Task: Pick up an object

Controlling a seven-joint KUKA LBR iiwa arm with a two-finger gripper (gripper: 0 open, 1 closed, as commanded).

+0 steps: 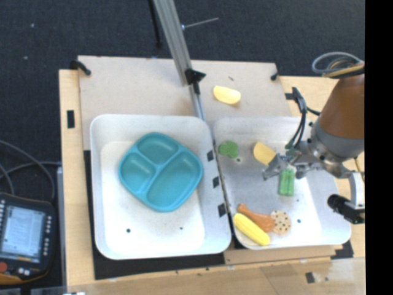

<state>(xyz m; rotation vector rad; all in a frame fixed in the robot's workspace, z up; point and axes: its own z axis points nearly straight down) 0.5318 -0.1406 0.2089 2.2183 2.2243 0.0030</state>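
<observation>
Right bin [319,226], gripper [286,172] above green block [286,183], corn [251,228] nearby

No readable text in the scene.
The handheld screen [23,228] at the near left shows faint rows that may be writing, but they are too small and blurred to read; nothing on the worktop [147,85] carries a legible label, brand, number or sign.

A pale wooden bench [70,183] stands on dark carpet [61,23] (cables trailing left).
</observation>
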